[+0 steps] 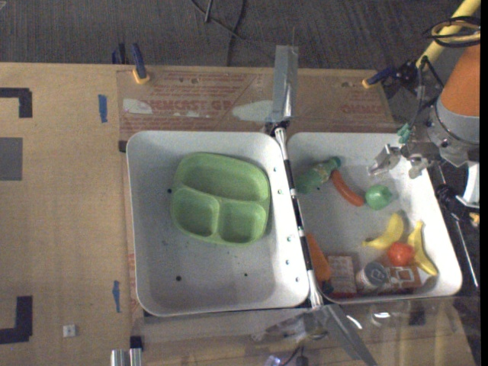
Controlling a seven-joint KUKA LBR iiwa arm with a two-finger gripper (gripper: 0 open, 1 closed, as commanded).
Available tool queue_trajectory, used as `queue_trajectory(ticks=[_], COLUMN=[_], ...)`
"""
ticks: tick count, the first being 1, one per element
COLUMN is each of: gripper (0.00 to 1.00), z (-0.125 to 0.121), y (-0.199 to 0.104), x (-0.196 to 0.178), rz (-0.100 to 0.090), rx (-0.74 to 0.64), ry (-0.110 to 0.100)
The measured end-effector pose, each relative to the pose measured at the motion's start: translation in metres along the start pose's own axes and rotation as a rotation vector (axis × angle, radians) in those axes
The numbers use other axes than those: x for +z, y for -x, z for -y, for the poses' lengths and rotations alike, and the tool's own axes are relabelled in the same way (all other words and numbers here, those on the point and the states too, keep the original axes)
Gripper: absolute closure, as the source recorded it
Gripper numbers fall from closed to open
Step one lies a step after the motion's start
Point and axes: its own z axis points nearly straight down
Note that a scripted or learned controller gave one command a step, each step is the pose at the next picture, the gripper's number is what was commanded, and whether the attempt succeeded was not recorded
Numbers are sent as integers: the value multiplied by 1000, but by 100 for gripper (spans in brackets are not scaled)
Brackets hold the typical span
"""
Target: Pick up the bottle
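A tray (221,203) is placed in the left bin (152,280). The bottle (319,174) is laid in the right bin (446,269), far-left corner, touching a chilli (348,189). Bananas (404,241) are grouped front-right.

Bottle (318,175) hemmed — divider (292,197) (left), carrot (347,189) right.

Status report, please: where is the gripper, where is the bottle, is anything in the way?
Gripper at right bin's upper right, nothing between fingers. Green bottle lying at upper left of that bin, untouched. Orange chili pepper right beside bottle.
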Motion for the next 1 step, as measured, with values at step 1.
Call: queue_trajectory(ticks=[1], gripper=[0], z=[6], y=[44], x=[104], rz=[-5], rx=[64], ry=[8])
